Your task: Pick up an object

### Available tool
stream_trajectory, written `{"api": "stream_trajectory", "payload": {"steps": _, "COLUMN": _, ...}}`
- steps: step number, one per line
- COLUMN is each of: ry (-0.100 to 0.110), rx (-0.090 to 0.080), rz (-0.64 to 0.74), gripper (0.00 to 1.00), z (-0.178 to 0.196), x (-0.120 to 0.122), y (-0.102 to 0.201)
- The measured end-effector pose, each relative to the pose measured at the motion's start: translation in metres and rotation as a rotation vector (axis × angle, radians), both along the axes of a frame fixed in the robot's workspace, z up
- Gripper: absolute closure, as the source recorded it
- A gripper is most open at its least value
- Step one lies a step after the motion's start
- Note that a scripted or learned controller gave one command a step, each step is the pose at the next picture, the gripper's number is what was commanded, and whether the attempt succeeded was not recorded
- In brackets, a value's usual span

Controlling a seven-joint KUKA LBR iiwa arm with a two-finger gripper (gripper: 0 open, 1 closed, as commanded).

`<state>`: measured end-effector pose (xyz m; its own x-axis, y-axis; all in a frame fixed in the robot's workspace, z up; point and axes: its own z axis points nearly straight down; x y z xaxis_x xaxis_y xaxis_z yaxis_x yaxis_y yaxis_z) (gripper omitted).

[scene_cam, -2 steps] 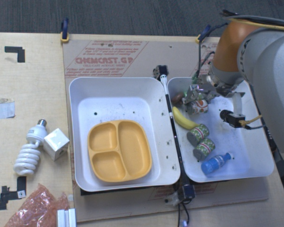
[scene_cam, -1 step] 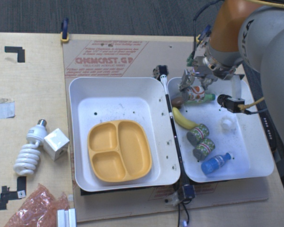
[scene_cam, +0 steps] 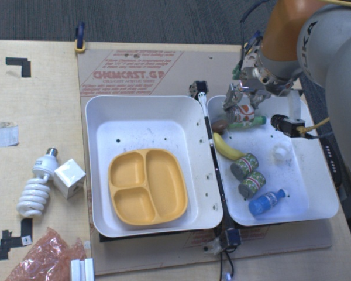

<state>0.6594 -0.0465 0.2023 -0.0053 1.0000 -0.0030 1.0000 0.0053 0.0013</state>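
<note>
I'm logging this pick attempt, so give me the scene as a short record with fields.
arm: reaching in over the right bin's far end
hand: low over a red and white item by a green stick
right bin: banana, two small cans, blue bottle
left bin: yellow divided plate
bench, left of the bins: spiral bulb, white cube

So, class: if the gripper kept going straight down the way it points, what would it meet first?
Most likely the small red, white and green carton lying at the back of the right white bin. The gripper hangs right over it, though depth is hard to judge from this slanted view.
</note>
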Motion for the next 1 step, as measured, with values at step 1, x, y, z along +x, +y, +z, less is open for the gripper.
{"api": "stream_trajectory", "payload": {"steps": 1, "ry": -0.001, "rx": -0.001, "rz": 0.003, "gripper": 1.0, "z": 0.0097, "x": 0.0004, "y": -0.0003}}
